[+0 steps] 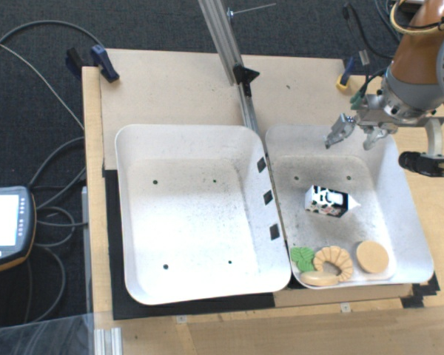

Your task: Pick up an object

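Note:
The right bin (396, 191) holds a small black-and-white carton (328, 201) near its middle. Along its front edge lie a green leafy piece (303, 257), a tan braided ring (333, 265) and a round tan disc (372, 257). My gripper (356, 134) hangs over the back edge of the right bin, well above and behind the carton. Its two grey fingers are spread apart with nothing between them.
The left bin (133, 198) lies beside the right one. A slanted metal pole (226, 39) crosses the back of the bench down to the gap between the bins. Blue clamps (103, 61) sit at the bench's back corners.

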You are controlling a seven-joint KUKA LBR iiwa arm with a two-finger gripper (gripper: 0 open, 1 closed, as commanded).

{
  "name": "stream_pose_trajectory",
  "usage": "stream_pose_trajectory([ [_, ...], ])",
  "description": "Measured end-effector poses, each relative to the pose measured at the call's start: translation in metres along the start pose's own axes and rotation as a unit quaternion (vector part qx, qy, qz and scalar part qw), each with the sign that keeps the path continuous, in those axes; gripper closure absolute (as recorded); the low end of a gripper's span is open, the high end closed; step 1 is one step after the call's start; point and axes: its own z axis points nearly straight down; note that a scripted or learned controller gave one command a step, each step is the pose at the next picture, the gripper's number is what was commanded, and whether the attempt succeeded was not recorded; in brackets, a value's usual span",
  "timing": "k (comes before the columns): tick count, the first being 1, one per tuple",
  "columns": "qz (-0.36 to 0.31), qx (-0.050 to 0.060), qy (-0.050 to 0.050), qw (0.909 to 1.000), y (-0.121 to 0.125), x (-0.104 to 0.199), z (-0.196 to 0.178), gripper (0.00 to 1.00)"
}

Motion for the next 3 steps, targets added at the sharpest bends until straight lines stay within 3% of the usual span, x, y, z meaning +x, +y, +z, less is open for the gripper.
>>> stream_pose_trajectory([
  [1,0.0,0.0,0.0,1.0,0.0,0.0,0.0,0.0],
  [3,0.001,0.003,0.001,1.0,-0.011,0.003,0.101,0.0],
])
